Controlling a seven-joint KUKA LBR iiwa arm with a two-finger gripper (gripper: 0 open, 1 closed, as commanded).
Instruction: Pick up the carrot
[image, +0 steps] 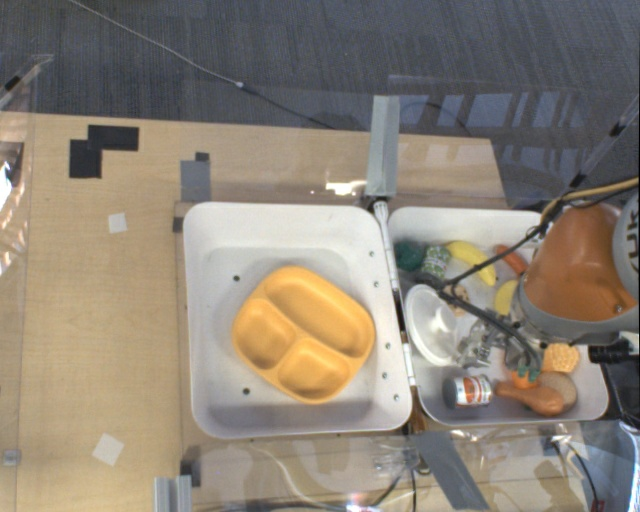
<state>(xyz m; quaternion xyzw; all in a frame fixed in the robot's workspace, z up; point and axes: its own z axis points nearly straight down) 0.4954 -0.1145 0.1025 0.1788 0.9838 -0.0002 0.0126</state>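
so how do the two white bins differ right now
The left bin holds one thing, a yellow divided plate lying near its middle, while the right bin is crowded with small items, among them a can and a clear bowl. The arm hangs over the right bin, not the left. Both are shallow and white.

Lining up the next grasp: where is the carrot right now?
The carrot lies in the right bin, near its front edge, just below the gripper, between the small can and the cracker.
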